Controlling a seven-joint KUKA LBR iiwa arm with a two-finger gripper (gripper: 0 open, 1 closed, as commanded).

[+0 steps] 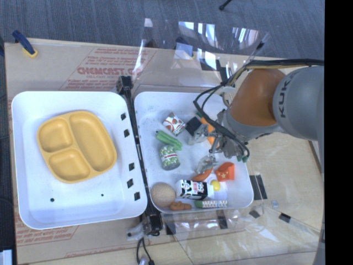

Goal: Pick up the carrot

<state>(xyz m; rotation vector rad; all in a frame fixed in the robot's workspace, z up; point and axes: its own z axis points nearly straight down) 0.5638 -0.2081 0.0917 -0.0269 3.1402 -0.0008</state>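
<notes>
The hand (208, 162) hangs low in the right bin (149, 148), just above the carrot (203, 175) beside a red block (225, 171); whether it is spread, I cannot tell. Best to drop straight down, straddle the carrot, and avoid the milk carton (193, 189).

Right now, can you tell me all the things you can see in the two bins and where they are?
Divided plate: one, yellow, left bin.
Small cans: two, patterned, upper middle of right bin.
Green pod: one, between the cans.
Ball: one, beige, right bin's near-left corner.
Carrot: one, orange, near edge beside the ball.
Cow-print carton: one, black-and-white, near the ball.
Red piece: one, right side.
Arm: grey and orange, over the right bin.
</notes>
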